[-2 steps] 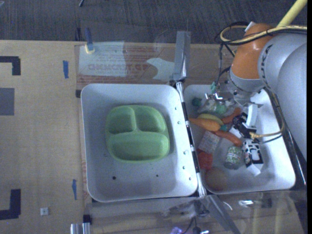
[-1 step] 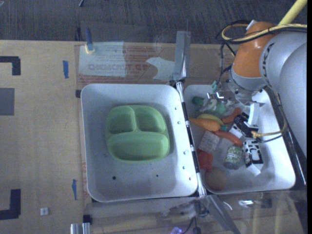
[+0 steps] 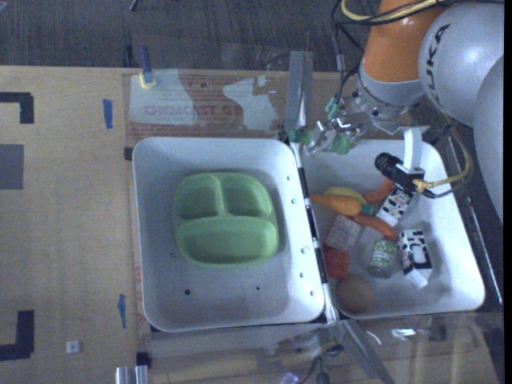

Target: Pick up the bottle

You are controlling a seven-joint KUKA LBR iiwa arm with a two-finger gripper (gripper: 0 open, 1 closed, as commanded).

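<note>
The claw hangs over the right bin's 11 o'clock corner, its green-tipped fingers spread apart with nothing between them. The bottle, small and greenish, sits low in that bin, at about 5 o'clock from the claw and well apart from it. A cow-patterned carton lies just beside the bottle at 3 o'clock, and a carrot lies at 11 o'clock from it. A green divided plate rests in the left bin on the worktop.

Grey arm carrying black KUKA lettering, orange band wrapping above the wrist; yellow cable looping alongside
</note>
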